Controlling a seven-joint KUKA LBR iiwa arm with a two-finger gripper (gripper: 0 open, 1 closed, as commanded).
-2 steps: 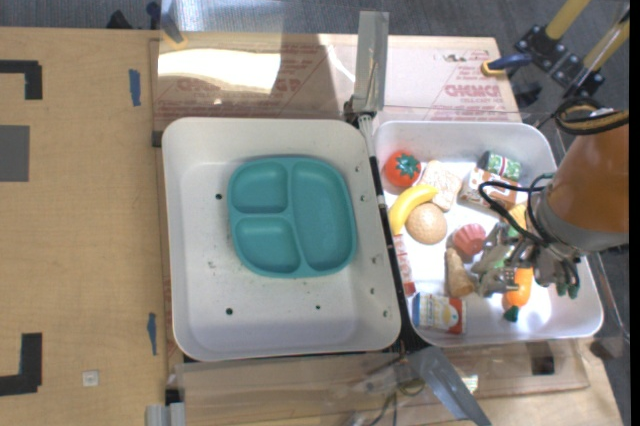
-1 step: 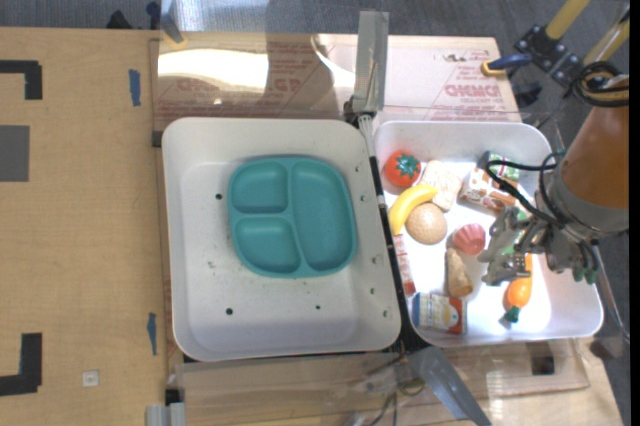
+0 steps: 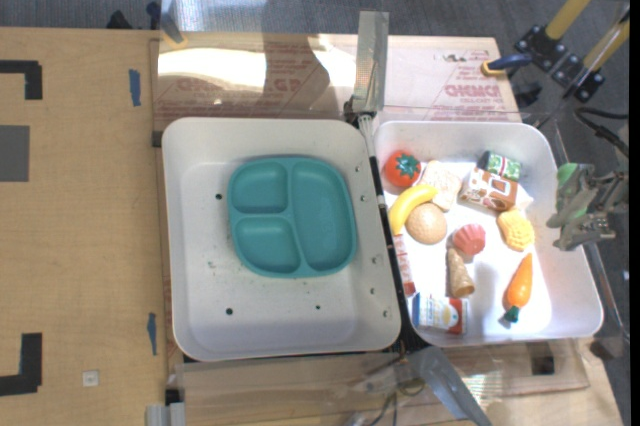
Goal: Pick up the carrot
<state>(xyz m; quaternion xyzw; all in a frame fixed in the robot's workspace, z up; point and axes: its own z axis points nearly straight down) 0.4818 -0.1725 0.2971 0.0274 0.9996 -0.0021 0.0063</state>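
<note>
The carrot is orange with a small green stem end. It lies in the right white bin, near that bin's front right corner, tilted with its stem end toward the front. It touches nothing else; a yellow toy sits just behind it.
Other toy food shares the right bin: a tomato, a banana, a tan ball, an ice cream cone, a brown box, a green can, a small carton. The left bin holds a teal divided plate. A metal fixture stands by the right bin's right wall.
</note>
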